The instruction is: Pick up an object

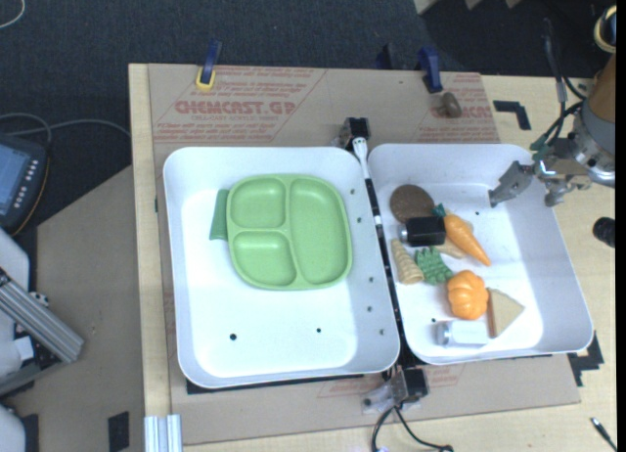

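So the gripper (pixel 528 184) is hanging over the far right part of the right bin (pixel 548 274), nothing between its prongs, and they look spread apart w/ the white bin floor showing through the gap. All the pickable stuff is clumped on the left half of that bin, i.e. left and nearer from the gripper. Closest candidate imo is the carrot (pixel 464 237), long axis running diagonally from far-left to near-right, lying just beside the black block (pixel 425 232). Brown round thing (pixel 412 202) sits just far of the block. Further near: orange pumpkin (pixel 468 293), touching the tan wedge (pixel 503 311). The left bin (pixel 196 245) just has the green divided plate (pixel 290 231), well apart from the arm. Nothing grabbed yet, so the move is basically left + down.
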`<state>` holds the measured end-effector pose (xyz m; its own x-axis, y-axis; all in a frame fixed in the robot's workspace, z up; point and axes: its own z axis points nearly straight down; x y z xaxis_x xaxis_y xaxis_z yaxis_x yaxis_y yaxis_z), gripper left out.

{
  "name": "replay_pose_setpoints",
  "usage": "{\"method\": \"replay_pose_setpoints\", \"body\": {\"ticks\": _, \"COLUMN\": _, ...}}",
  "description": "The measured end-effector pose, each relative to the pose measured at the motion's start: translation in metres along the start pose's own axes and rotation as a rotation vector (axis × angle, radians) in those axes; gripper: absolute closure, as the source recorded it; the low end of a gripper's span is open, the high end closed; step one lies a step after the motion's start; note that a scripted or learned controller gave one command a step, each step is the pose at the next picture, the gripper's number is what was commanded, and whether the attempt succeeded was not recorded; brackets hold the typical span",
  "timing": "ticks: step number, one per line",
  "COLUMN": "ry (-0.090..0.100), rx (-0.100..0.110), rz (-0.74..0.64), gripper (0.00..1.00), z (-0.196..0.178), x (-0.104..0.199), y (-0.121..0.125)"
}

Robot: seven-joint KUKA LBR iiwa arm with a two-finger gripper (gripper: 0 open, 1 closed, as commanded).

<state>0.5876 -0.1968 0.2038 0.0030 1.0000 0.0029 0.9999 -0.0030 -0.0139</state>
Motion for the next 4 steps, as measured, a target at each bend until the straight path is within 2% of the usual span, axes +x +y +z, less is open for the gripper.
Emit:
{"method": "replay_pose_setpoints", "body": {"ticks": 1, "ry": -0.003, "rx": -0.015, "rz": -0.003, "gripper": 0.0, "z": -0.008, "x": 0.0, "y": 0.003}}
{"method": "replay_pose_setpoints", "body": {"ticks": 2, "ry": -0.001, "rx": -0.008, "rz": -0.003, "gripper": 0.0, "z": 0.055, "x": 0.0, "y": 0.006}}
{"method": "replay_pose_setpoints", "body": {"ticks": 3, "ry": -0.002, "rx": -0.011, "rz": -0.003, "gripper": 0.0, "z": 0.117, "x": -0.001, "y": 0.01}}
{"method": "replay_pose_setpoints", "body": {"ticks": 4, "ry": -0.003, "rx": -0.015, "rz": -0.003, "gripper": 0.0, "z": 0.116, "x": -0.001, "y": 0.012}}
